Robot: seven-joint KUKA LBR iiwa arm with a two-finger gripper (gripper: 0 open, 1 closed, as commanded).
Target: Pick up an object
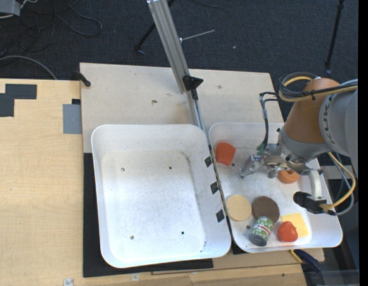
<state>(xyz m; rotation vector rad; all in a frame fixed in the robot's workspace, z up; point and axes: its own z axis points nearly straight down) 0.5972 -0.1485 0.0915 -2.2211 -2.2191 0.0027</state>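
Note:
My gripper hangs low over the right bin, near its middle, below the grey arm's orange band. Its two metal fingers stand apart, open, with bare bin floor between them. An orange cup lies to its left, by the divider. A small orange object sits just to the gripper's right, partly under the wrist. Nearer the front lie a tan disc, a brown disc, a green-labelled can, a red round thing and a yellow block.
The large left bin sits beside the right one, split from it by a rim with black clips. A slanted aluminium bar rises behind the bins. Cables loop off the wrist at the right.

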